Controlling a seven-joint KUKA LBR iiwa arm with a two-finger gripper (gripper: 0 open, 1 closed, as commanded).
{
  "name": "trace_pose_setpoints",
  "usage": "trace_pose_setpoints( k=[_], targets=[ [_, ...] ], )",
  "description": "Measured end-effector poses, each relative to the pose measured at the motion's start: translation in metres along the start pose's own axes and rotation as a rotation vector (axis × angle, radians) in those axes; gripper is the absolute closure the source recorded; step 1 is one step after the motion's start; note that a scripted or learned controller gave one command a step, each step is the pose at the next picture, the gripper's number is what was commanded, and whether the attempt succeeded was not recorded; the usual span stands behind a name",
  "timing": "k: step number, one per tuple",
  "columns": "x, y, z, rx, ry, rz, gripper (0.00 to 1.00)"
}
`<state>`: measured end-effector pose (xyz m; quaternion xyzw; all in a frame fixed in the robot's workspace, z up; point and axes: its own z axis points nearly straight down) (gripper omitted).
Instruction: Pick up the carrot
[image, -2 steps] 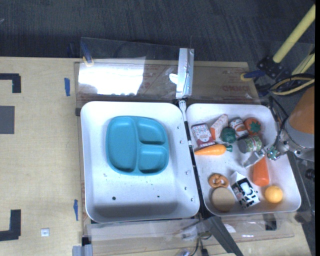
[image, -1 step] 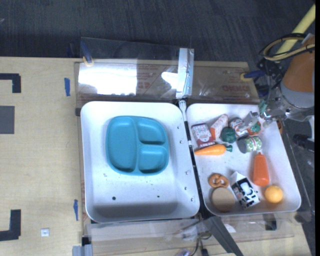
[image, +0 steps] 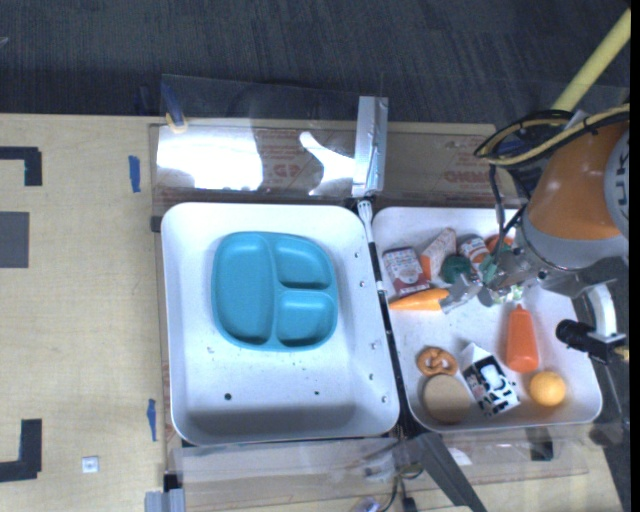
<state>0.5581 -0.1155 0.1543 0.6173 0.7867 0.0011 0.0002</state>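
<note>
The carrot (image: 418, 299) lies in the right bin (image: 580, 408), left of the tool (image: 478, 291).

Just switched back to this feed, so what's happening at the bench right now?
The arm has reached into the right bin, its gripper low over the clutter, right at the thick end of the carrot. The carrot lies flat near the bin's left wall. The blue tray sits in the left bin.

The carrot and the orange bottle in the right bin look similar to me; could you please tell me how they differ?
The carrot lies crosswise near the bin's left wall, while the orange bottle lies lengthwise further right. The carrot tapers to a point at its left end; the bottle is blunter and stouter. The carrot's right end lies at the gripper; the bottle lies apart from it. Both are orange, elongated, and in the right bin.
</note>
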Motion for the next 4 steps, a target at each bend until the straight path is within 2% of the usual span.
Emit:
trace_pose_setpoints(
  k=[1, 2, 3, 4],
  targets=[
    [0.001, 0.03, 0.067, -0.001, -0.002, -0.219, 0.0],
    [-0.001, 0.031, 0.056, -0.006, -0.007, -0.218, 1.0],
    [0.07, 0.021, -0.035, -0.009, -0.004, -0.176, 1.0],
    [0.133, 0.054, -0.048, -0.002, -0.013, -0.116, 1.0]
  ],
)
